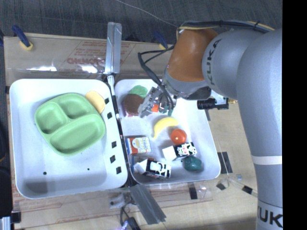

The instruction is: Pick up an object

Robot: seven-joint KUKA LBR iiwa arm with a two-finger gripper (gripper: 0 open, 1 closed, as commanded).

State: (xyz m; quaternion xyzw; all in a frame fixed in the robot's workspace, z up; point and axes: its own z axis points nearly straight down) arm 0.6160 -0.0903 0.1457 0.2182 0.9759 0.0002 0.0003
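Your gripper (154, 103) sits low over the far end of the right bin (209, 143), between a brown lump (131, 102) and the bin's middle; a small orange-red piece (154, 108) shows right at the fingertips, but whether it is clamped between them or merely lying under them you cannot tell from this angle, nor whether the fingers stand apart or together; treat nothing as held.

The pickable things all lie in that right bin: a green piece (139, 90) at the far wall; the brown lump just beside it; a banana (164, 124) near the centre; a tomato (178, 136) touching the banana's near end; a carton (138, 144) against the left wall; two cow-patterned blocks (186, 150) toward the near side; a teal lump (193, 164) by the near right corner.

The left bin (19, 143) holds a green tray (70, 122) with a yellow piece (95, 99) at its far right edge.

These look like toy food, so likely light, stiff, smooth plastic; rounded ones such as the tomato may squirt out of a two-finger pinch; the banana should take a grip across its narrow middle; the carton offers flat faces, though it lies close to the wall.
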